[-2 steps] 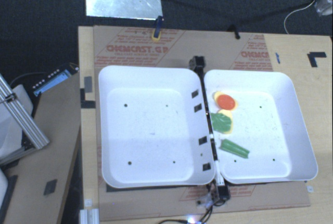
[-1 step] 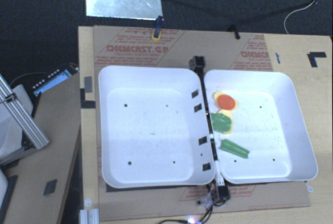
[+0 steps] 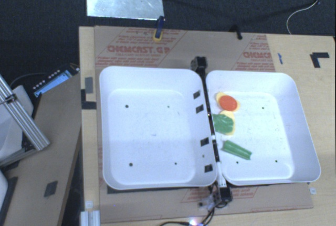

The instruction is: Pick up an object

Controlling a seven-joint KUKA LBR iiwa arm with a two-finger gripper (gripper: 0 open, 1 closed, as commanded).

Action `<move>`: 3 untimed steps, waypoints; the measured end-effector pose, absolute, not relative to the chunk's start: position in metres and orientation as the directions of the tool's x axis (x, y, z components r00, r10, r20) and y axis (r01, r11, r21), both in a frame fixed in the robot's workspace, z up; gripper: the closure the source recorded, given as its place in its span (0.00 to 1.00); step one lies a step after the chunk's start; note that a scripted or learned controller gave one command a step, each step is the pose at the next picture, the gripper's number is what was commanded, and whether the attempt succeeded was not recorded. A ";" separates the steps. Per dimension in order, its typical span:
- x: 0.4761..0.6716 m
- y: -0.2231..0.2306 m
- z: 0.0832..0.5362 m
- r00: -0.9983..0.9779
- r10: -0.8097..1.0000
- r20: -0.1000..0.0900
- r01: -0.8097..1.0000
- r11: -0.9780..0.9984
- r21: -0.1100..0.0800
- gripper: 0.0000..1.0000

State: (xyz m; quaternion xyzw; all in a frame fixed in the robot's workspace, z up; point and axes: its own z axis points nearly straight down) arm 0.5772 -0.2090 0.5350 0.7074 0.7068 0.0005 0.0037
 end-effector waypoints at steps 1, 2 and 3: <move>0.563 -0.142 0.373 -0.009 1.000 0.006 1.000 0.009 -0.014 1.00; 0.548 -0.134 0.546 -0.006 1.000 -0.005 1.000 0.006 0.022 1.00; 0.484 -0.167 0.536 0.003 1.000 -0.001 1.000 -0.003 0.003 1.00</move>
